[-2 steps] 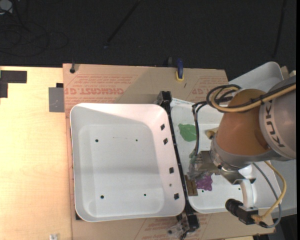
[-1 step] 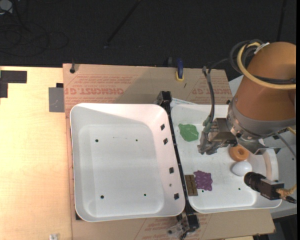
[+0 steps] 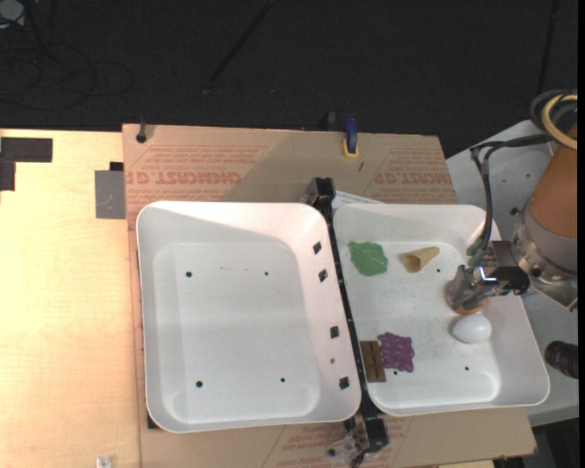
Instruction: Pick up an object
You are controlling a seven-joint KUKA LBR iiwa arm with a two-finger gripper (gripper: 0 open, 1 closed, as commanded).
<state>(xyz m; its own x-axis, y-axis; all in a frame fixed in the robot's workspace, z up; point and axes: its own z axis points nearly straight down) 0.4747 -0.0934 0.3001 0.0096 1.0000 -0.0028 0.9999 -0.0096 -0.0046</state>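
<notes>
Where the right bin (image 3: 526, 383) comes nearest you, you have a purple lump (image 3: 398, 351) beside a brown block (image 3: 371, 361), then a white egg-like piece (image 3: 472, 330). Just above it the gripper (image 3: 465, 297) hangs; you cannot tell its jaws' state. Farther: green lump (image 3: 368, 257), tan cone (image 3: 419, 258).

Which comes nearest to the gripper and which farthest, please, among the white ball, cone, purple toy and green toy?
From the gripper:
1. White ball, just below it.
2. Cone, up-left.
3. Purple toy, lower left.
4. Green toy, far left by the divider.
</notes>
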